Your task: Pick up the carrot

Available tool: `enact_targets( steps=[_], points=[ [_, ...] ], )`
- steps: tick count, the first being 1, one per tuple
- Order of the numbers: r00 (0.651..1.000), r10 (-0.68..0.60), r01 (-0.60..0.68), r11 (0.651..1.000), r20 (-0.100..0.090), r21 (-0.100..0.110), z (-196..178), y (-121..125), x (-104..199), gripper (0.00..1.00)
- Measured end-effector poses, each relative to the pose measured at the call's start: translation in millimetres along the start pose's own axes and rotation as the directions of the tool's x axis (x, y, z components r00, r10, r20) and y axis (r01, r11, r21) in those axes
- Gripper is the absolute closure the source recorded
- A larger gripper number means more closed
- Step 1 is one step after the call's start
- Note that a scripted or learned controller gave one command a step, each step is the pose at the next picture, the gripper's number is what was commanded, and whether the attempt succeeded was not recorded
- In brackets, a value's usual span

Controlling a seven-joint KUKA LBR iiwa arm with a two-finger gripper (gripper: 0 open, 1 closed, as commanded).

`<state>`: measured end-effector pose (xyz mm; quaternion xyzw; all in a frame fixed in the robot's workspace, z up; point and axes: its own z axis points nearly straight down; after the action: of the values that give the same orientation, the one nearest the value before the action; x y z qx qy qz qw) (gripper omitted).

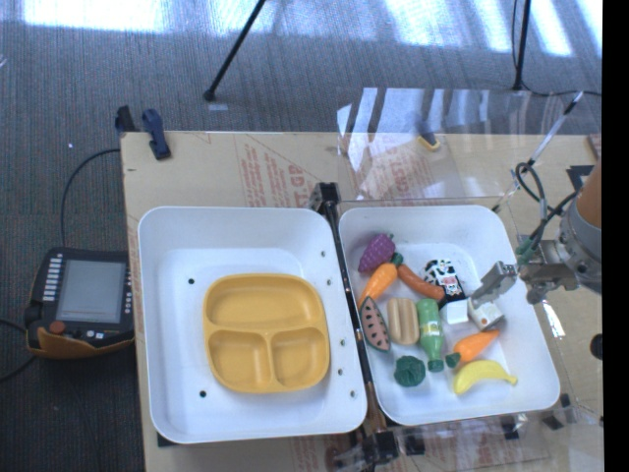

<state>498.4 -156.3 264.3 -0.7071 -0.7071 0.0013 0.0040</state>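
gripper: hanging over the right side of the right bin, can't tell if it's open or closed tbh
carrots: one far-left by the grapes, one beside it, one near-right above the banana
tray: yellow, in the left bin

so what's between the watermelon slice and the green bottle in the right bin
In the camera view, a tan hot dog bun lies between the watermelon slice and the green bottle, close beside both.
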Motion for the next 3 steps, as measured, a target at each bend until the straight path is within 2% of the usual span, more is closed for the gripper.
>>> enact_targets(
  steps=[1, 2, 3],
  points=[
    [0.998, 0.061, -0.061, 0.998, -0.005, 0.015, 133.2, -26.4, -1.5, 0.00],
    [0.991, 0.132, -0.132, 0.991, -0.001, 0.003, 180.4, 1.5, -24.6, 0.00],
    [0.990, 0.141, -0.141, 0.990, -0.005, 0.006, 169.9, 1.0, -25.5, 1.00]
  ],
)
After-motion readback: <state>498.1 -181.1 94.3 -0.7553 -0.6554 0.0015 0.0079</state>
